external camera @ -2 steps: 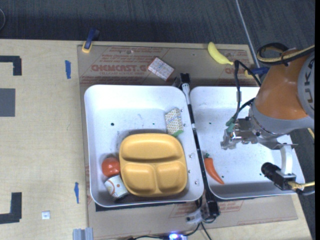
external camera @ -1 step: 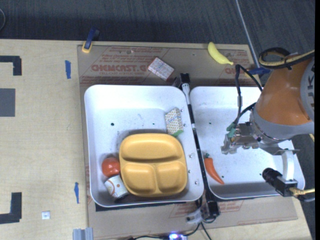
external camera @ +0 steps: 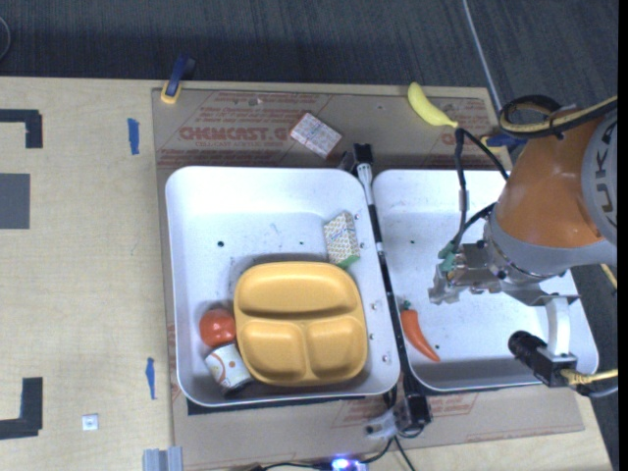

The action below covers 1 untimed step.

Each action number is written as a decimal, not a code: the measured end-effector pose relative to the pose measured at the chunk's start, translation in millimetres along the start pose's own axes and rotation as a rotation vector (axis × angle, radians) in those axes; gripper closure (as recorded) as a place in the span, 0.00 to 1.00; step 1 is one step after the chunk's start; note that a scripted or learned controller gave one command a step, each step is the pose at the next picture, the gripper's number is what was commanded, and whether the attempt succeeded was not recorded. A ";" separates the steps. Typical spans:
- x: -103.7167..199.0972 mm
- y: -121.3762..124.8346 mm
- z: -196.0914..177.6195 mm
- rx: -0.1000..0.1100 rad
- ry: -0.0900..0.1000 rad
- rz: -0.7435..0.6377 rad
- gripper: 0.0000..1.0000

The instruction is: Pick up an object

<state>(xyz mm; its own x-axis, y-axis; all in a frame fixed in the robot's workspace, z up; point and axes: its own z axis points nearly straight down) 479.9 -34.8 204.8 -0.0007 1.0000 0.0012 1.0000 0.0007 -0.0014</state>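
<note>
While a carrot (external camera: 415, 333) lies in the right bin (external camera: 412, 192), the left bin (external camera: 196, 204) holds a yellow tray (external camera: 299, 320).

At the right of the frame, the arm (external camera: 564, 199) is a rounded grey shell with a broad orange band. Black and yellow cables loop over it (upper right). Its small claw (external camera: 453, 281) is metallic grey.

The arm (external camera: 564, 199) ran off the right edge. Its wrist hid the end effector (external camera: 453, 285) fingers and part of the right bin (external camera: 417, 199). The yellow tray (external camera: 299, 320) covered part of the tomato (external camera: 216, 326) and small can (external camera: 226, 365).
</note>
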 end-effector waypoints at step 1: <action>5.3 10.8 4.0 -0.003 -0.002 0.000 1.00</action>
